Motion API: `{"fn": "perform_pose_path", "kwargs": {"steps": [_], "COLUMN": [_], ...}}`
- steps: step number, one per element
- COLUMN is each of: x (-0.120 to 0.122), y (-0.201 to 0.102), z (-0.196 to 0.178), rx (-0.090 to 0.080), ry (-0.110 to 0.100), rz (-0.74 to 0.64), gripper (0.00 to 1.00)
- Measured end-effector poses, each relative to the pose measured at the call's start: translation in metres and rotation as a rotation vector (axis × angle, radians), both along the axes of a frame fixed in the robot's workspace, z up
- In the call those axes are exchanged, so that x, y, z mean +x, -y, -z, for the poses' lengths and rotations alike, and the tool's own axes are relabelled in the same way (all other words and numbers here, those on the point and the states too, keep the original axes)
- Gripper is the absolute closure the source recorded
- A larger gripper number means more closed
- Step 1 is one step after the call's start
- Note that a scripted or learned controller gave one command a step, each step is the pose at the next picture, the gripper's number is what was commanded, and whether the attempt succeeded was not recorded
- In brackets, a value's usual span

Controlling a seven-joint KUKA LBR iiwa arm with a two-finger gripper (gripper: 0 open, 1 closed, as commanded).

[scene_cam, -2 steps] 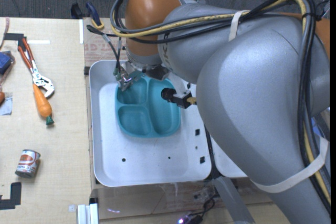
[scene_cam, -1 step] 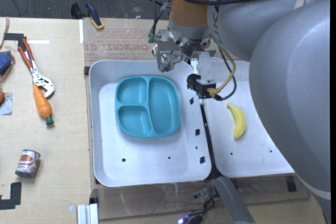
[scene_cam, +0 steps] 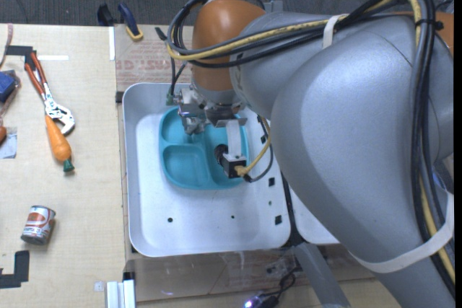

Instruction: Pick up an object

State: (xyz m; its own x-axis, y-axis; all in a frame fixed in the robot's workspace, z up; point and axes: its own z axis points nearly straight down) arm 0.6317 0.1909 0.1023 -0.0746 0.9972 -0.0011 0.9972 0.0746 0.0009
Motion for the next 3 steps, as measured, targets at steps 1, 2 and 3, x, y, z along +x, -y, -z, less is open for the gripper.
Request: {"fn": "perform_pose_path", "kwargs": {"steps": [1,2,3], "x": [0.028,0.024,-0.139], "y": [0.057,-0.01,0.003], "z": [-0.171,-0.127,0.01], "rx": [-0.001,-0.001,0.0], "ry": [0.0,-0.004,-0.001], "rz": [0.264,-0.075,-0.182], "gripper": [1.0,1.0,1.0]}}
